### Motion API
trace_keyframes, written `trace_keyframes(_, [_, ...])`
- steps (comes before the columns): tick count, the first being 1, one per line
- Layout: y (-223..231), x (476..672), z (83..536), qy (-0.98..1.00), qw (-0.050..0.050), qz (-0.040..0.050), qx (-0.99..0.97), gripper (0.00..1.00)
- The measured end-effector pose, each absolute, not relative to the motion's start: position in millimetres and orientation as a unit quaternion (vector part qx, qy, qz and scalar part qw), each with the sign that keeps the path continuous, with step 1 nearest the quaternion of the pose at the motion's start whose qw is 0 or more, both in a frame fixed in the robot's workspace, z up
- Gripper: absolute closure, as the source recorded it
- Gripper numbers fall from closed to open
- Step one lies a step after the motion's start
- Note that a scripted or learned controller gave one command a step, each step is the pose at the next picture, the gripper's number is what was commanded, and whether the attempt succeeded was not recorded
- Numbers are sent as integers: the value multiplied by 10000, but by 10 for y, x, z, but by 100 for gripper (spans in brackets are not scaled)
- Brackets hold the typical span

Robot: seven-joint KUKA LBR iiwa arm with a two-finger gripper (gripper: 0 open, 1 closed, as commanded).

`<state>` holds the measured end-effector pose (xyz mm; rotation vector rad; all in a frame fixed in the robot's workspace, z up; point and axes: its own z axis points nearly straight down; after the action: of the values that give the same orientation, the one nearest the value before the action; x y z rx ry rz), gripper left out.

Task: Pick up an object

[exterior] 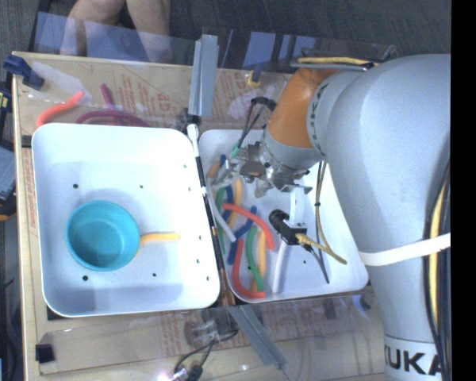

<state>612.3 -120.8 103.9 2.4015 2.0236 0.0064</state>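
Over the cluttered right bin (345, 272), the gripper (250, 173) hangs above tangled sticks (250, 240); jaw state cannot be told. Targeting one isolated piece looks wisest.

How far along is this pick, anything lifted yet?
Nothing looks lifted yet. The gripper is low over the right bin, at the upper end of the pile of coloured strips; I can't tell whether it grips anything. The blue bowl sits in the left bin. Grasping and lifting are left.
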Motion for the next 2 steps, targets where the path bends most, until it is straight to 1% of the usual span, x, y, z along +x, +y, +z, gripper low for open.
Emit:
trace_keyframes(1, [-1200, 6128, 1136, 6460, 15, 30, 7633, 100])
trace_keyframes(2, [-1199, 6128, 1136, 6463, 15, 29, 7631, 0])
